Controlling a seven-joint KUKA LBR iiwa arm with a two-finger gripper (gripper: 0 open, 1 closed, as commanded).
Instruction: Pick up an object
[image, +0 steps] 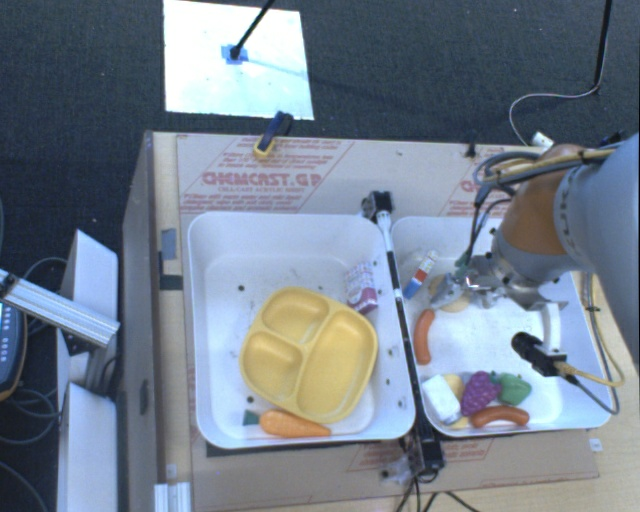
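My gripper (463, 287) hangs low over the upper middle of the right bin (575, 330), below the grey arm and its orange band (535, 215). A pale yellowish object (455, 304) lies just beneath it. To its left lies a small white tube with red and blue ends (418, 273). An orange-red sausage (424, 335) rests below and to the left. Along the bin's front edge sit a white piece (440, 396), purple grapes (480, 390), a green item (515, 387) and a second sausage (500, 416).
The left bin (215, 300) holds a yellow divided plate (310, 352), a carrot (293, 425) at the front and a small red-and-white packet (361, 287) near the divider. A black fitting with a cable (538, 355) sticks out at the arm's lower right.
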